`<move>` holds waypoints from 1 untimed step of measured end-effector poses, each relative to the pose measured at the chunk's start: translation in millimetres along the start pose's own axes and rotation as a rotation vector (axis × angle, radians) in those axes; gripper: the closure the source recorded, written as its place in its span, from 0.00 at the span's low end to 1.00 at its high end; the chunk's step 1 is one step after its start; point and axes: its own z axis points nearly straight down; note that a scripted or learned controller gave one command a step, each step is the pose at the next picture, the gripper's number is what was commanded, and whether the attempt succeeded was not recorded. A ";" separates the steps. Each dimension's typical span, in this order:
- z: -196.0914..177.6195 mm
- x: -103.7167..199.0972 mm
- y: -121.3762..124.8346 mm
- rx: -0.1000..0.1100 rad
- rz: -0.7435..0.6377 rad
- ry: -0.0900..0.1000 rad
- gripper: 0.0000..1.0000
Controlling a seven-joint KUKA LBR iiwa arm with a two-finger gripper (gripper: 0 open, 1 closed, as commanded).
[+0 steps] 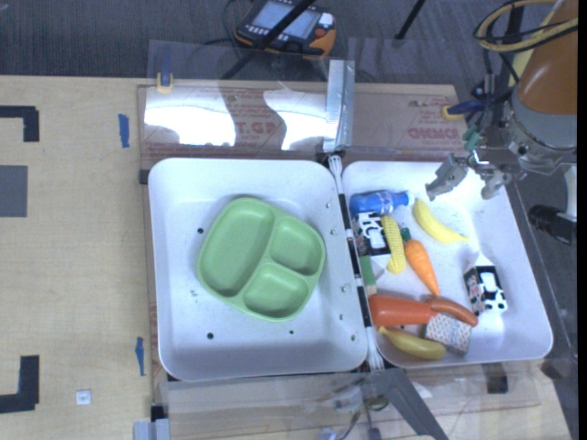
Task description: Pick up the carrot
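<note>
The carrot (422, 266) is a short orange cone lying in the middle of the right bin (527, 273), pointing down and to the right. It lies between a corn cob (394, 244) and a yellow banana (438, 225). My gripper (461, 189) hangs over the bin's far right part, above and to the right of the carrot and apart from it. Its two grey fingers (444, 178) are spread open with nothing between them.
A blue bottle (378, 202) lies at the right bin's far left. Nearer the front are a long red-orange piece (413, 310), a second banana (411, 345), a patterned block (449, 333) and a black-and-white item (484, 289). The left bin (174, 200) holds a green divided plate (261, 258).
</note>
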 end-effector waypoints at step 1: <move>177.1 -21.0 -25.5 -0.006 0.292 0.001 0.00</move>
